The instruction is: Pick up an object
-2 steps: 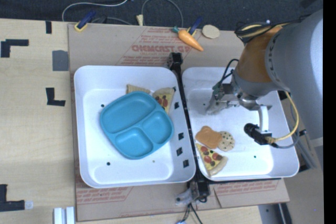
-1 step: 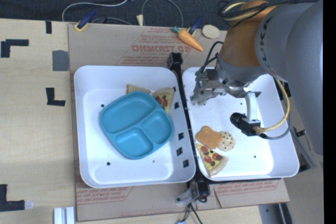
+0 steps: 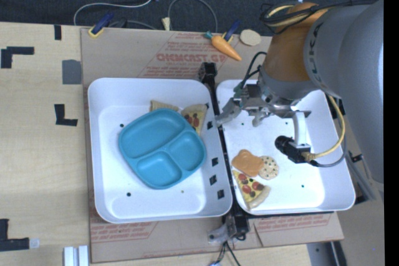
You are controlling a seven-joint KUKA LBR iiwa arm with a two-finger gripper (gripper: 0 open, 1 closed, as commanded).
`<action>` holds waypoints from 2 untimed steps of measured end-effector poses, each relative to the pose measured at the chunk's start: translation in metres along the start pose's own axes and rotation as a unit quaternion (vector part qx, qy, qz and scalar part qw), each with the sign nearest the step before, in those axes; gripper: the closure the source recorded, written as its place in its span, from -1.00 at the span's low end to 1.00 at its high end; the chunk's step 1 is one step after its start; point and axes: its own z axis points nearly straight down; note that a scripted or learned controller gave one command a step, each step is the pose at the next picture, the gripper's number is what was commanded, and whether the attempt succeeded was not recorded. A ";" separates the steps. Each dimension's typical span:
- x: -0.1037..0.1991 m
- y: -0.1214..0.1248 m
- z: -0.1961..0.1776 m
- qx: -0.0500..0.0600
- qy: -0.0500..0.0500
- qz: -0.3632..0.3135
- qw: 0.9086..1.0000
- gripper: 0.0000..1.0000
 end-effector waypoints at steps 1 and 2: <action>-0.022 -0.055 0.000 0.002 -0.001 0.002 1.000 -1.00; -0.025 -0.006 0.000 -0.001 0.000 0.000 1.000 -1.00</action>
